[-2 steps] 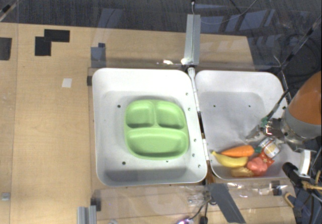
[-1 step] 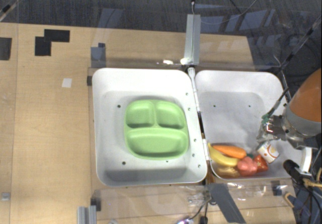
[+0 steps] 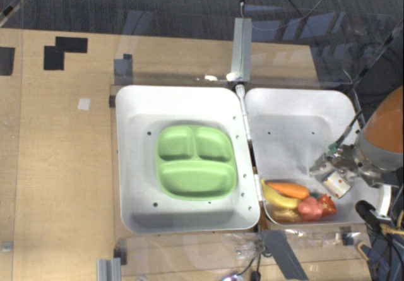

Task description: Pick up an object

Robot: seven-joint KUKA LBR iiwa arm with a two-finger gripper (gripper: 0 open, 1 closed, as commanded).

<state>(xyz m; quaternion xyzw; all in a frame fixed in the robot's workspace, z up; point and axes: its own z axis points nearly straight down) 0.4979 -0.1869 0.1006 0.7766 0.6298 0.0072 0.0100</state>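
A pile of toy food lies in the near part of the right bin: an orange carrot, a yellow banana, a red piece and a brownish item under them. My gripper hangs low at the right side of that bin, just right of and slightly above the pile. A small white block shape with a yellow mark sits at its tip; I cannot tell if it is part of the gripper or a held thing.
The left bin holds a green divided plate in its middle. A metal divider post stands behind where the bins meet. Cables and arm parts crowd the right edge.
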